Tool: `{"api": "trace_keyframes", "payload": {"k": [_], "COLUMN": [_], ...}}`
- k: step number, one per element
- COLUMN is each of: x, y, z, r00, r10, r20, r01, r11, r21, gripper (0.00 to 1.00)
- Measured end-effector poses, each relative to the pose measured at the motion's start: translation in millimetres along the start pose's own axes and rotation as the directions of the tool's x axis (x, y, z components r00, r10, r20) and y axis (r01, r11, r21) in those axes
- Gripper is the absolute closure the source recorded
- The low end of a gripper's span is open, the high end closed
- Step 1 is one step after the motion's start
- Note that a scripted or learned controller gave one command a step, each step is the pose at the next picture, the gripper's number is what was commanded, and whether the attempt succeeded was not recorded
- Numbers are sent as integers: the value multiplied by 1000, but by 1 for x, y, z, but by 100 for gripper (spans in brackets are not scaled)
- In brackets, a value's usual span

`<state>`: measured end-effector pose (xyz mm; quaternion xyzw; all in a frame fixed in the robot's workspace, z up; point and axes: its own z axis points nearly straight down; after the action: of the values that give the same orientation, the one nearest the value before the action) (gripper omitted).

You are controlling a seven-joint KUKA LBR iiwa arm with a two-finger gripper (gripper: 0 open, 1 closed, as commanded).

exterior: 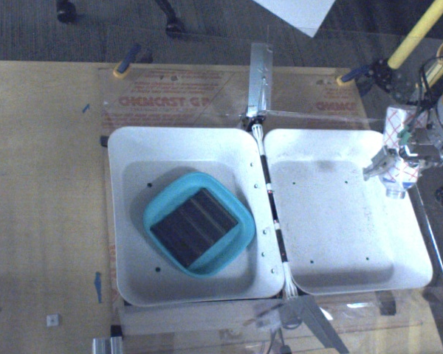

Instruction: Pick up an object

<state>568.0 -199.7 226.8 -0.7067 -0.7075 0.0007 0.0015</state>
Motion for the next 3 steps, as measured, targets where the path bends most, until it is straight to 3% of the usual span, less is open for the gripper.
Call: {"api": "trace_keyframes", "payload": {"k": [1, 2, 3], "x": [-24, -17, -16], "y": [46, 89, 90], "z": [95, 137, 126], "r00": [938, 932, 931], "r10": [-346, -362, -365], "r20": [2, -18, -19], "r01": [346, 362, 365], "r11": [938, 932, 931], "r21": [-2, 8, 10], "gripper": [0, 0, 100]}}
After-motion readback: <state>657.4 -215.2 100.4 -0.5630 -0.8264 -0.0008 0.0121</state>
